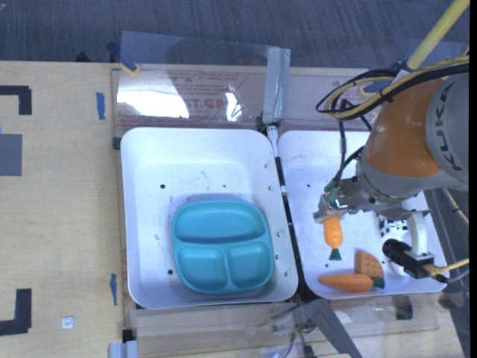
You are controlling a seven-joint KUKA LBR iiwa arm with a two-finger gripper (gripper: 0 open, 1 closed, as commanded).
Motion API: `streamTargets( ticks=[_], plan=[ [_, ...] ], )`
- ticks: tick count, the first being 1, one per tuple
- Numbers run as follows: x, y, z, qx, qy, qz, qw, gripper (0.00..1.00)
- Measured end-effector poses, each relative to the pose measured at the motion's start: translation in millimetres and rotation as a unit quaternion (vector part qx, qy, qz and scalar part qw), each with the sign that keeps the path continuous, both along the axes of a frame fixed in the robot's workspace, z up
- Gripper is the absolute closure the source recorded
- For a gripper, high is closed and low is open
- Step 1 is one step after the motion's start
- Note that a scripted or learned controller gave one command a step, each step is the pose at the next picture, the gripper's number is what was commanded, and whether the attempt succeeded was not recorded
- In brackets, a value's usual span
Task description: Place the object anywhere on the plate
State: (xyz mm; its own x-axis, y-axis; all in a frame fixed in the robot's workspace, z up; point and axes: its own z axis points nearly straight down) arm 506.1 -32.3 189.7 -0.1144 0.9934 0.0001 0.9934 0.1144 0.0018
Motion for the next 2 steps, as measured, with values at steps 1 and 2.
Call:
streamTargets(
  ticks=[1,2],
  plan=[
    [15.3,77.6,-6.0,-0.0001,0.000,0.091,0.9958,1.00],
    [15.5,75.9,-5.6,-0.0006,0.000,0.090,0.9960,0.00]
  ],
)
